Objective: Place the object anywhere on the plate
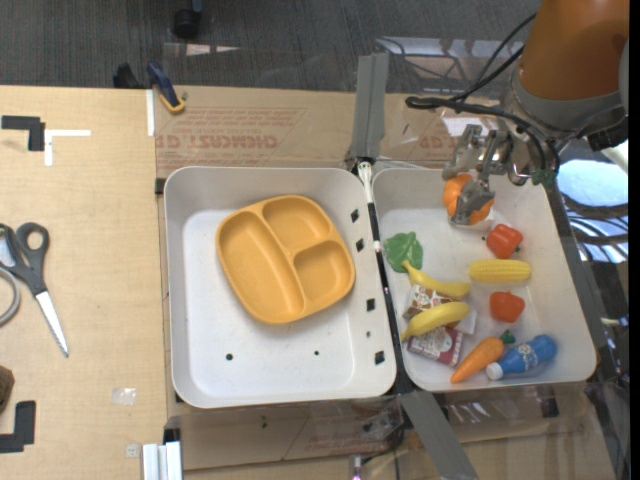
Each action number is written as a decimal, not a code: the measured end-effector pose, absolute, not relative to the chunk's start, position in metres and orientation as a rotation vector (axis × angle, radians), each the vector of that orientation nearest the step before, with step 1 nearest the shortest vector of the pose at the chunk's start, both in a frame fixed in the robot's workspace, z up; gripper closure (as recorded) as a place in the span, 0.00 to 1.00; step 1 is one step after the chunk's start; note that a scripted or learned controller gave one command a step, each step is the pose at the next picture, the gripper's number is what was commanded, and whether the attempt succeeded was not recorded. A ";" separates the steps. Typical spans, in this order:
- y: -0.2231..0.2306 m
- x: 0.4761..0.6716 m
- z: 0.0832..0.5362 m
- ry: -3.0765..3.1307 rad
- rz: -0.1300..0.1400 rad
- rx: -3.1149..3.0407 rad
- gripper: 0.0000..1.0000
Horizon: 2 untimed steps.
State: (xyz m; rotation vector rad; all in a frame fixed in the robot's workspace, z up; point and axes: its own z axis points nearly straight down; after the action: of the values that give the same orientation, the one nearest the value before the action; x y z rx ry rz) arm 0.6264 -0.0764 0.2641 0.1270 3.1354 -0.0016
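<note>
The round-cornered yellow-orange plastic plate [286,258], with three parts in it, lies in the left white bin [190,368]. Nothing sits on the plate, so the main job is not done yet.

The big grey and orange robot arm [575,38] reaches over the right white bin [570,318]. Its metal two-finger gripper [478,180] is at the back of that bin, right over a small round orange toy fruit [468,200]. The metal fingers [491,158] look like they sit on either side of the top of the orange fruit, pinching it. The fruit looks a bit higher than the bin floor, but I cannot be sure that it is lifted.

Other toys lie in the right bin: a green leaf-shaped toy [403,249], a red toy pepper [504,238], a yellow toy corn cob [499,271], two yellow toy bananas [438,303], a red-orange toy tomato [507,307], an orange toy carrot [476,359], a blue and white toy bottle [525,357] and a small printed packet [436,344]. None of them touch the gripper.

I think the grab part is about done. What is left is to lift the fruit, carry it over the wall between the bins, and let it go on the plate. The plate is well apart from the fruit, so most of the trip is still to come.
</note>
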 end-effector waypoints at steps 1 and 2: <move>-0.004 0.626 0.193 3.136 0.001 0.161 1.00; 0.082 0.573 0.192 3.136 0.001 -0.176 1.00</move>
State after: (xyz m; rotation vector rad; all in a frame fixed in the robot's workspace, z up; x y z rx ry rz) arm 0.5726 0.0819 0.1916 -0.1755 3.1359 0.0008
